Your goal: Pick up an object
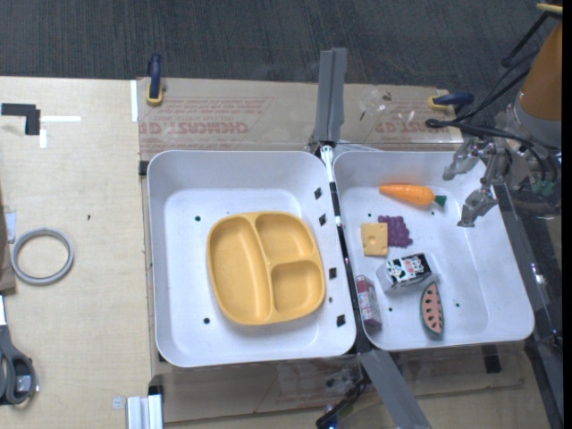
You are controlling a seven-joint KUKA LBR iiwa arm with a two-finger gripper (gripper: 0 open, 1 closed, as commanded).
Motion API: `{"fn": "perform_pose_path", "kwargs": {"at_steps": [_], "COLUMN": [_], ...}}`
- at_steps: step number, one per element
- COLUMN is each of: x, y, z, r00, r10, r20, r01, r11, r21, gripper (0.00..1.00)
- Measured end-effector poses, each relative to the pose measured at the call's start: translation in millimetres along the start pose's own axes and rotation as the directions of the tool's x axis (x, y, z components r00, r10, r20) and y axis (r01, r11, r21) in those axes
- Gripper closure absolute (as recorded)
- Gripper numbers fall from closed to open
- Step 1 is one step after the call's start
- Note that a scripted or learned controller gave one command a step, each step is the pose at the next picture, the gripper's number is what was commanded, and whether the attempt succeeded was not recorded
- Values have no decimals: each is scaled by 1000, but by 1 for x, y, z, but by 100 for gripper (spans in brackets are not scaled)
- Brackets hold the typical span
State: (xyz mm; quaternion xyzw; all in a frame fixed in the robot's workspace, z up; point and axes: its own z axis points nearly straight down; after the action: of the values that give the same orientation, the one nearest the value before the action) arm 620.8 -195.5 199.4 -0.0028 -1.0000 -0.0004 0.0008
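Six items in right bin | carrot nearest tool | tool released, empty

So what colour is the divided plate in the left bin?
Yellow-orange all over; the divided plate shows best in the camera view.

Arm and scissors edge-cropped

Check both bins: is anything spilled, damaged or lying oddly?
Nothing looks spilled or broken. The small carton lies tipped on its side in the right bin, and a wrapped item sits against the divider. The yellow plate lies flat.
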Motion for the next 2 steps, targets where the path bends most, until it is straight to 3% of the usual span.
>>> {"fn": "perform_pose_path", "kwargs": {"at_steps": [1, 2], "x": [-22, -15], "y": [44, 90], "z": [102, 110], "r00": [965, 830], "r10": [262, 558], "r20": [0, 1], "r01": [-262, -558], "r11": [965, 830], "r21": [1, 2], "gripper": [0, 0]}}
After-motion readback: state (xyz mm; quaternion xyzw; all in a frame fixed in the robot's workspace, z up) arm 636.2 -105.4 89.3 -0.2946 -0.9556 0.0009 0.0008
